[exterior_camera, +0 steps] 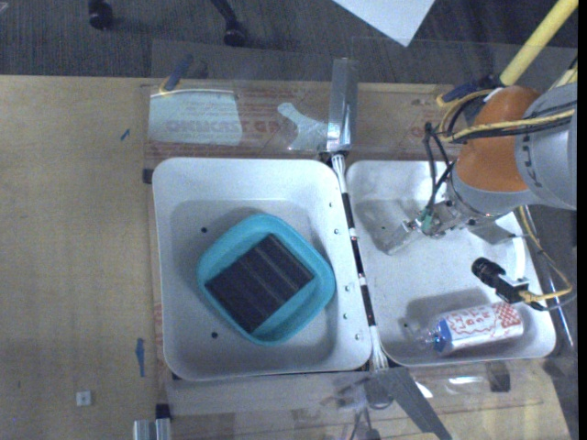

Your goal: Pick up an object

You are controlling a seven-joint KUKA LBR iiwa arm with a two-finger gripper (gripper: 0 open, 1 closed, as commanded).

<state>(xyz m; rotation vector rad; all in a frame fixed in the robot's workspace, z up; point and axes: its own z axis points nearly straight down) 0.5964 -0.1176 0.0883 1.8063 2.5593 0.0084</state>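
While the arm (514,145) is reaching in from three o'clock, your tool (404,235) is hanging low over the right bin (541,342), toward its ten o'clock corner; whether it is apart or together, you cannot tell. A tube (475,324) is lying at six o'clock there. A teal dish (266,278) is sitting in the left bin (174,191).

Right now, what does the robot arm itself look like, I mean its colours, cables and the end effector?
The arm is grey, with a rounded orange band above the wrist. Yellow and dark cables loop beside the band and run down toward the end effector, a small metallic grey piece with a spot of green by its mount. No markings can be made out on it.
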